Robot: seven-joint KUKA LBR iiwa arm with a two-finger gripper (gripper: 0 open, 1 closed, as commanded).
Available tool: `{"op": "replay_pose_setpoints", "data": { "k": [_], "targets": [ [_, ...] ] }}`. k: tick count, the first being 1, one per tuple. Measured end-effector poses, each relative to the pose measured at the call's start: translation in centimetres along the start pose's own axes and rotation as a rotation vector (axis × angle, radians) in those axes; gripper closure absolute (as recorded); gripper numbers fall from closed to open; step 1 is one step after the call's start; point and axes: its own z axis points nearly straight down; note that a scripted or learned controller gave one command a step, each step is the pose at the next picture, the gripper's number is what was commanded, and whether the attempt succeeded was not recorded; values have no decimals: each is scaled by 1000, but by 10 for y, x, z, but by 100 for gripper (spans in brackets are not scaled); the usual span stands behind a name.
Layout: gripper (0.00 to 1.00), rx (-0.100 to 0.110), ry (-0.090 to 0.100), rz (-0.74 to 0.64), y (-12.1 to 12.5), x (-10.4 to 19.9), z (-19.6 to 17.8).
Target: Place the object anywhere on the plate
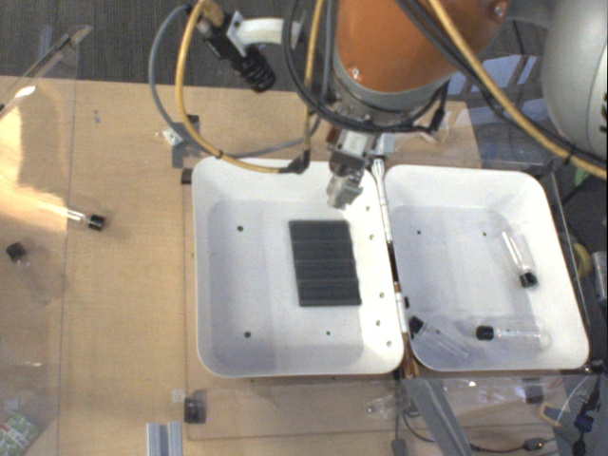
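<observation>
A dark ribbed rectangular plate (325, 262) lies flat in the middle of the left bin (228, 340). My gripper (343, 191) hangs over the far right part of that bin, just beyond the plate's top right corner and close to the wall between the bins. Its tip is small and grey from this angle. Two clear tubes with black caps lie in the right bin (551, 207): one tube (518, 257) near the right wall, the other tube (508, 332) along the near side. A clear plastic piece (435, 343) rests in that bin's near left corner.
The arm's orange and grey body (399, 27) and its looping cables (190, 112) overhang the far edge of both bins. On the wooden bench at the left lie a capped tube (84, 218) and a small black cap (14, 252).
</observation>
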Motion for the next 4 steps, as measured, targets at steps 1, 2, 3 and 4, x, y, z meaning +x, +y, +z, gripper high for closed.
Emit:
{"op": "replay_pose_setpoints", "data": {
  "k": [1,2,3,4],
  "targets": [
    [100,-2,-3,308,25,5,58],
    [0,-2,-3,308,25,4,58],
    [0,-4,-6,258,-48,-24,152],
    [0,-1,-1,564,-31,-64,305]
  ]
}}
